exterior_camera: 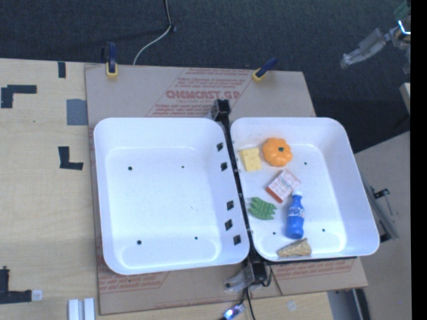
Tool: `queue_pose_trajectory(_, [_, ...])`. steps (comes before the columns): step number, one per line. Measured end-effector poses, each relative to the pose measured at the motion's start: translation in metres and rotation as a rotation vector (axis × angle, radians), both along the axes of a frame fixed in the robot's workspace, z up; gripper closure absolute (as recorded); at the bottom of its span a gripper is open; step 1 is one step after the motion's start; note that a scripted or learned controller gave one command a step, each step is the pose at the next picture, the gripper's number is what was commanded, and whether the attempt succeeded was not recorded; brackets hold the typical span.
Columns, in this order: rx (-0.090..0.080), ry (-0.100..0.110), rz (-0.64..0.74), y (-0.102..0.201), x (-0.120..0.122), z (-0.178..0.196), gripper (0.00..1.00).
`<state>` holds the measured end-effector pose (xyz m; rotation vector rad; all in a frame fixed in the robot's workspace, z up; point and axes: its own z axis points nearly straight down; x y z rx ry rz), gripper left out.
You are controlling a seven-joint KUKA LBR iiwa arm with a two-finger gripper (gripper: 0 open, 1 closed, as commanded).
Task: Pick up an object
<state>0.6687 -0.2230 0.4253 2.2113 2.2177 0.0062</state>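
The right bin [333, 133] holds several small objects. An orange pumpkin [277, 151] lies near its back, with a yellow block [251, 159] just to its left. A red and white box [283, 185] is in the middle. Toward the front are a green leafy piece [262, 209], a blue bottle [295, 216] and a tan wedge [295, 249]. My gripper [355, 55] shows as a blurred grey shape at the upper right, over the dark floor, well behind and to the right of the bin, with nothing seen in it.
The left bin [113, 135] adjoins the right one along a black-clipped seam [230, 185]. Both rest on a cardboard sheet [200, 92] held by a yellow clamp [111, 64] and a blue and yellow clamp [264, 69]. A cable [157, 39] trails behind.
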Motion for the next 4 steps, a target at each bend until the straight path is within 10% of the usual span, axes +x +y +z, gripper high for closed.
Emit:
queue_pose_trajectory(1, [0.000, 0.009, 0.000, 0.001, 0.000, 0.004, 1.00])
queue_pose_trajectory(2, [-0.001, -0.001, -0.004, -0.001, -0.072, 0.118, 1.00])
queue_pose_trajectory(3, [0.005, 0.009, 0.004, 0.065, -0.079, 0.110, 1.00])
queue_pose_trajectory(4, [0.002, 0.011, -0.011, -0.005, -0.153, 0.096, 1.00])
